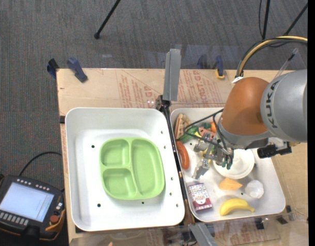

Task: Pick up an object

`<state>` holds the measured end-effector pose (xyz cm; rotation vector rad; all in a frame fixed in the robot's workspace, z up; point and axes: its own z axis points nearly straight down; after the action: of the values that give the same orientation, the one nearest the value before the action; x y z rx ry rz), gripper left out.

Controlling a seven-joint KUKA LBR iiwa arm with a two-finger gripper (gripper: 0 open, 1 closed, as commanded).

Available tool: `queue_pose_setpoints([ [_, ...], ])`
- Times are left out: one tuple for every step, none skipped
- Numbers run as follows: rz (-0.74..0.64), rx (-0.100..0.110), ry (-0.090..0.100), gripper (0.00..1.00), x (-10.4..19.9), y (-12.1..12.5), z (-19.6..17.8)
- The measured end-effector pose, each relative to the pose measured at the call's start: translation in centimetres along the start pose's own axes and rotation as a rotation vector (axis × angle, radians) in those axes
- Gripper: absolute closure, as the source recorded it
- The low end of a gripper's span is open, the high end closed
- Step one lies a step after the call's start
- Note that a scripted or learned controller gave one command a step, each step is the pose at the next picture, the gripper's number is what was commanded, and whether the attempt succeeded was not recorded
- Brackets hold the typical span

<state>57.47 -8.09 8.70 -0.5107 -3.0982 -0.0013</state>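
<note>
Metal pincer (204, 164) above curved yellow banana (236, 206) (glossy plastic).

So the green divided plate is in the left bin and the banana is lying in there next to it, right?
Not quite. The green divided plate is in the left bin, but the banana lies in the right bin, near its front edge beside the small card box. The camera view shows this.

Yellow banana (236, 206), orange wedge (230, 184), small card box (199, 196) flat in right bin (273, 188), apart
</note>
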Motion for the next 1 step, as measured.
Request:
queue_pose_setpoints([
  [0.112, 0.001, 0.002, 0.0, -5.59, 1.42, 0.06],
])
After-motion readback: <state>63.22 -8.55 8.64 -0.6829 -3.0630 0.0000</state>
